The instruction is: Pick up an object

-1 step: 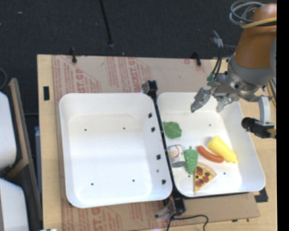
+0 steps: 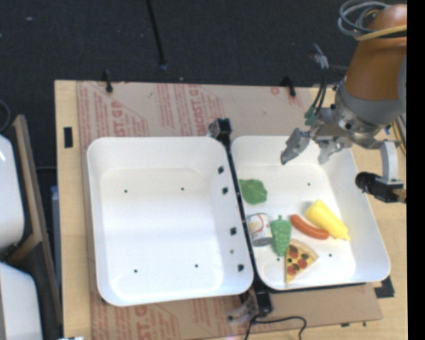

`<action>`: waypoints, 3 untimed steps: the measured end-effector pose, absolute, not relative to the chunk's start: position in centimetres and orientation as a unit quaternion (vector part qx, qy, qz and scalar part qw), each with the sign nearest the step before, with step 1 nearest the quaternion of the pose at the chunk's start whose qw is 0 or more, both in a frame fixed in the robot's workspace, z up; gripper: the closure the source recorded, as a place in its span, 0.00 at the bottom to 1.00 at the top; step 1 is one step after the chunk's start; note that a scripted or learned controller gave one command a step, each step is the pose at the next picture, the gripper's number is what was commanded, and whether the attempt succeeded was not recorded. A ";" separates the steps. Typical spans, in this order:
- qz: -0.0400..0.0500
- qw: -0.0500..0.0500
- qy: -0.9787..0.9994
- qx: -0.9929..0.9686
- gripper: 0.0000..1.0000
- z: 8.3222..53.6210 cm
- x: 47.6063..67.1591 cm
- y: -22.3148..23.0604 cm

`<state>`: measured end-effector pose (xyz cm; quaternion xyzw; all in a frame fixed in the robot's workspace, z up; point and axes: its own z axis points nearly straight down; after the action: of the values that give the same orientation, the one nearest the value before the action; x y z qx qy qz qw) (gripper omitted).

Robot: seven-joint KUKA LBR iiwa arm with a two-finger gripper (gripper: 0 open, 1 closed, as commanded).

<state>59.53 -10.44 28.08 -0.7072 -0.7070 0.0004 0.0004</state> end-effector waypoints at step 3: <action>0.002 0.002 -0.707 -0.708 0.00 11.2 59.0 -11.0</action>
<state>59.01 -11.03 11.24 -0.7076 -0.7066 0.0020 0.0024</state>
